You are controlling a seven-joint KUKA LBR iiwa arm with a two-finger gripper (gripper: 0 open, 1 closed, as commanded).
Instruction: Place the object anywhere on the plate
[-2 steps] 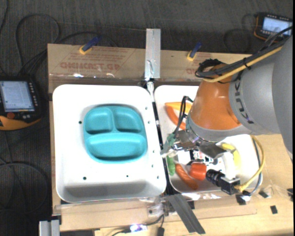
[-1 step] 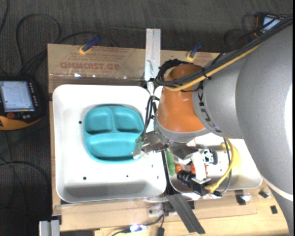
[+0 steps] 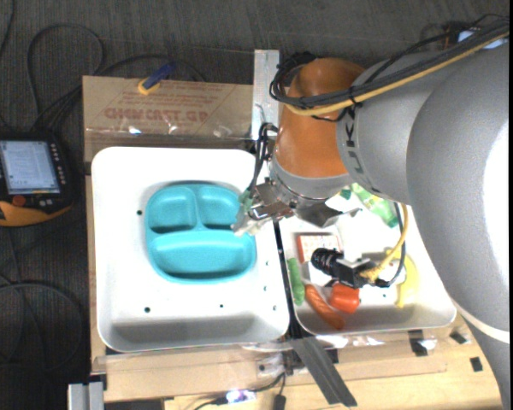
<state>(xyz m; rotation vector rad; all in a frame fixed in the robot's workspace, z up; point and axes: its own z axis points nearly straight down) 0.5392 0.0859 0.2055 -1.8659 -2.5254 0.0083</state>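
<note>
A blue divided plate lies in the left white bin, slightly above the bin's middle. My gripper hangs low over the plate's right rim, close to the wall between the two bins. The orange-banded wrist covers it from above, and what sits at its tip is too small to make out. Several toy foods lie in the right bin: a red pepper, an orange piece, a green piece, a yellow banana and a red-and-white box.
A green item lies at the back of the right bin, partly under the arm. A brown cardboard sheet sits behind the left bin. A handheld pendant rests on the floor to the left.
</note>
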